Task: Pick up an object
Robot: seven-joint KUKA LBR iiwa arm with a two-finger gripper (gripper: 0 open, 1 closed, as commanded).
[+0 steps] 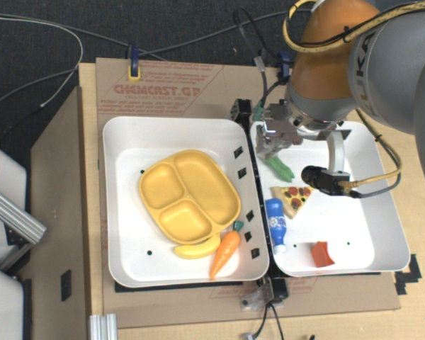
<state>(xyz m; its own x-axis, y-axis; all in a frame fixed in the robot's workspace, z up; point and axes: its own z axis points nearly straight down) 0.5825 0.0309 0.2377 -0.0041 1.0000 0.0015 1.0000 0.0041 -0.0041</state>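
I'm looking down on both bins now. The arm reaches in from the right, orange band up top, and its gripper sits low over the far left corner of the right bin, close to the wall shared with the left bin. From this angle I cannot tell whether the jaws are spread or pressed together; the wrist body covers them.

Just below the gripper lies a green pepper, slanting down and to the right, its upper end tucked under the gripper's metal. I can't make out whether anything is touching it or gripping it.

Below that, a pizza slice rests on the bin floor, near the pepper but apart from it. Left of the slice, a blue bottle lies along the left wall with its white cap toward me. A red block sits near the front edge, well apart from the rest. A black sensor on a cable hangs off the arm just right of the pizza slice.

In the left bin, a yellow divided plate takes the middle. A banana lies against its front edge, and a carrot lies just beside the banana, leaf end toward the shared wall.
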